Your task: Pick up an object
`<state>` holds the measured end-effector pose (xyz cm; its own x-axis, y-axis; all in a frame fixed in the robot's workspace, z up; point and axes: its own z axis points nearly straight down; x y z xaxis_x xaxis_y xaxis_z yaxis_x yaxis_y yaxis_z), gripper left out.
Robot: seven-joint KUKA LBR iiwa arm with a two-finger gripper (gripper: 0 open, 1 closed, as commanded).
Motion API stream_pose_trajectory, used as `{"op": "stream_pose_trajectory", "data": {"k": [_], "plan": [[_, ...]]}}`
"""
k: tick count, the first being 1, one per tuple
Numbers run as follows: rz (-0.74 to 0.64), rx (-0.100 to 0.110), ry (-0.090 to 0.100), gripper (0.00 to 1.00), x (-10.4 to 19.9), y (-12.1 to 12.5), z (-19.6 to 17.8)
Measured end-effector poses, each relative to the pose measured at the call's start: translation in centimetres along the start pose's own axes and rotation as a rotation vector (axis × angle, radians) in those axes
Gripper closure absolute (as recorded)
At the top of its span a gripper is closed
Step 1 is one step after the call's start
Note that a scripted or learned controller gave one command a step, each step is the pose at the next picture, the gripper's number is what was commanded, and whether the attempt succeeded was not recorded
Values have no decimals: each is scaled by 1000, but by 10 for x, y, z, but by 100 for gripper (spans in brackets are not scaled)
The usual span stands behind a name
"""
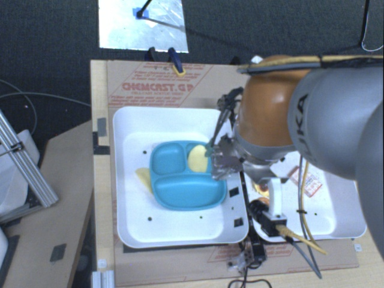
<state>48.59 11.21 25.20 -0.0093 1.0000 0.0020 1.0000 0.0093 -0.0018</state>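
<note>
The greater part of the right side is taken up by the grey arm, with its orange band seen above the wrist; it is reached in from the right across the two bins. Beneath it the table is covered by a brown cardboard sheet printed in red letters, on which the two shallow white bins are set side by side. The left bin is seen almost whole; the right bin is largely hidden by the arm. In the left bin a blue divided tray is laid near the middle, its large compartment toward the near edge and two smaller compartments behind. A pale yellow rounded object is lodged in the right rear compartment of the tray. A flat yellowish piece is seen just beside the tray's left edge, partly tucked under it. The gripper is placed at the tray's right edge, just beside the yellow rounded object; whether contact is made cannot be told. The state of the jaws cannot be told, as they are masked by the gripper body. In the right bin a small red-and-white printed item is partly seen below the arm.
</note>
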Motion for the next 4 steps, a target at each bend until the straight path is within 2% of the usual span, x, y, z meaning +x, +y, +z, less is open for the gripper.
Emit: {"op": "stream_pose_trajectory", "data": {"k": [1, 2, 3, 4], "plan": [[8, -1, -3, 100, 2, 64, 120], [6, -11, -1, 100, -15, 84, 15], [3, -17, 1, 100, -7, 87, -104], [0, 4, -1, 100, 48, 79, -22]]}}
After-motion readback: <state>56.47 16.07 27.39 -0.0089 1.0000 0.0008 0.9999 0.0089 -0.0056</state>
